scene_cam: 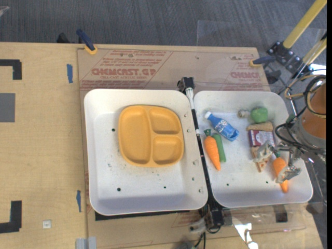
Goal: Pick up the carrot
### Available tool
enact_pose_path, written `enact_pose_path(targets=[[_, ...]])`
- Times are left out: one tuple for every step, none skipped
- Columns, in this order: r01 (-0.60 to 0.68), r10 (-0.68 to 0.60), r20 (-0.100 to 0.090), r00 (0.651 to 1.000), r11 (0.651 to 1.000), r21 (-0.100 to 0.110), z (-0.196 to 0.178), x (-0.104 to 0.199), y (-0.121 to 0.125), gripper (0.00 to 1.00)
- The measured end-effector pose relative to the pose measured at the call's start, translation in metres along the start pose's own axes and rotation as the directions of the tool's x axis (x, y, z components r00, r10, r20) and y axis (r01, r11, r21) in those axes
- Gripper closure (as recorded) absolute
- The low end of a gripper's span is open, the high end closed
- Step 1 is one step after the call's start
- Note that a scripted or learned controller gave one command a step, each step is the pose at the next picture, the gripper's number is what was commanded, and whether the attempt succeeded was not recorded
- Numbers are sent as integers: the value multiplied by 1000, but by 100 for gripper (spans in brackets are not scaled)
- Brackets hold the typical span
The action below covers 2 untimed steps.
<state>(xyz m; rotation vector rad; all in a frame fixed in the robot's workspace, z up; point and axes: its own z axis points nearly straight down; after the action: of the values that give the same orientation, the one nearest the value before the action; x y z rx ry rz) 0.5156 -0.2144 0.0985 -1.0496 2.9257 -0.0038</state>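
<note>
Two carrots lie in the right bin (301, 193). One carrot (212, 152) with a green top rests near the bin's left wall, beside a blue bottle (222, 127). A smaller carrot (280, 168) lies near the right wall, its tip pointing to the front. My gripper (280, 161) comes in from the right and hangs over this smaller carrot. It is open, with one finger on each side of the carrot and a gap still showing.
A yellow divided plate (151, 136) sits in the left bin (98, 154). In the right bin there are also a green round item (259, 113) and a brown and red packet (261, 135), just behind the gripper. The arm's orange band (317, 115) is over the right rim.
</note>
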Motion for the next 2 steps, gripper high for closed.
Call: enact_pose_path(targets=[[150,-150,-18,989,989,-3,8,-7,42,0],[590,-590,-12,807,807,-6,7,-22,58,0]])
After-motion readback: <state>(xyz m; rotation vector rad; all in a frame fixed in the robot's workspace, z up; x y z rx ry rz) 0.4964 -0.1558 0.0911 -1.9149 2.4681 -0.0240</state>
